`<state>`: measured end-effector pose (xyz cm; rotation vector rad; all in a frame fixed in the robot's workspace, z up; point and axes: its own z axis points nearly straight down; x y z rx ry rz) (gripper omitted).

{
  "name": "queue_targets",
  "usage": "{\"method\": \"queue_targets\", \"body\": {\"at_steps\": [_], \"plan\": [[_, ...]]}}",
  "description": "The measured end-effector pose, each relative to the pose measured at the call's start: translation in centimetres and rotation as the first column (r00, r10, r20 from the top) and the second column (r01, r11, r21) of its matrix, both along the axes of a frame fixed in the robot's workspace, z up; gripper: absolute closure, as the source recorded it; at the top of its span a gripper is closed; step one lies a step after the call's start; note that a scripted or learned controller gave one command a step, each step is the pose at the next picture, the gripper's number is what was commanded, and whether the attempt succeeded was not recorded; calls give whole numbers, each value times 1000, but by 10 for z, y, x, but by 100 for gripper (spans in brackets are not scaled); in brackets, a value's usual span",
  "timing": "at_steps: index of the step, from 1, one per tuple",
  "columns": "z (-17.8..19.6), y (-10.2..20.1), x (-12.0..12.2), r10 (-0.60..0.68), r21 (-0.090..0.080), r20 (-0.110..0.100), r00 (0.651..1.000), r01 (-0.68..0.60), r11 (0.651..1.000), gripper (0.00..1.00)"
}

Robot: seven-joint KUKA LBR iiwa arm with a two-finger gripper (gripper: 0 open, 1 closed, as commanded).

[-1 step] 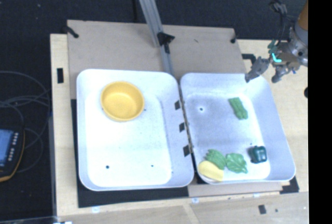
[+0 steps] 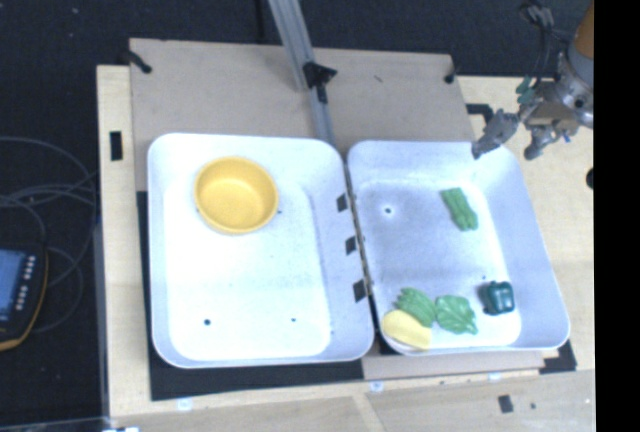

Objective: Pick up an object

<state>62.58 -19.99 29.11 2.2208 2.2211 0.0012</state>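
My gripper (image 2: 512,142) hangs above the far right corner of the right bin (image 2: 520,182), fingers spread apart with nothing between them. In that bin a green pod-like piece (image 2: 459,208) lies near the middle right. Along its near edge sit a yellow lemon-like piece (image 2: 406,329), two leafy green pieces (image 2: 415,304) (image 2: 455,313) and a small dark teal object (image 2: 496,297). A yellow bowl (image 2: 236,194) stands in the far part of the left bin (image 2: 170,250).
A grey metal post (image 2: 290,20) slants up from the back of the bench between the bins. Black clips (image 2: 352,245) line the seam where the bins meet. A handheld pendant with cables (image 2: 18,290) lies off the bench at left.
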Motion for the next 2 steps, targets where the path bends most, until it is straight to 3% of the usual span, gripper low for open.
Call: {"method": "queue_targets", "body": {"at_steps": [2], "plan": [[-99, -5, -7, -1, 0, -5, 1000, 1, 1000, 0]]}}
